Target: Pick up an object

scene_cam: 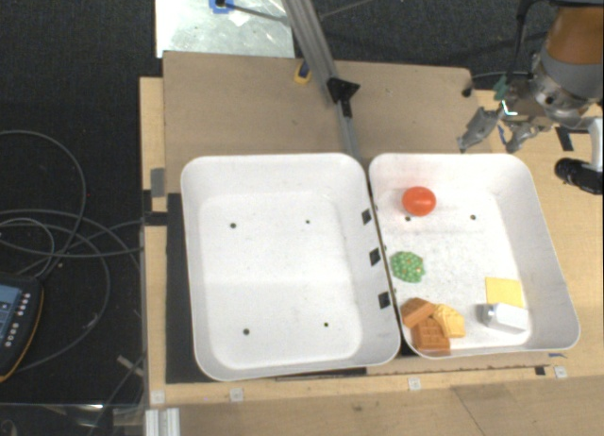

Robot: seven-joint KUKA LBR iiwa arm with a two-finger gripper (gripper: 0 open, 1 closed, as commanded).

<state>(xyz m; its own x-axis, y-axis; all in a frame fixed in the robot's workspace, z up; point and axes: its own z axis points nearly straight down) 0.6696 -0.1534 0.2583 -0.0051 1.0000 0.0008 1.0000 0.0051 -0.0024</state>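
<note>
Apparently open gripper (497, 132) above bin (528, 179).

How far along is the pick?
Done: nothing looks picked yet. The round red tomato-like piece, the flat green disc, the orange waffle pieces, the yellow block and the small white-grey item all lie in the right white bin. In hand: nothing; the open two-finger gripper hangs above the bin's far right corner. Left: descend, grasp, lift.
</note>
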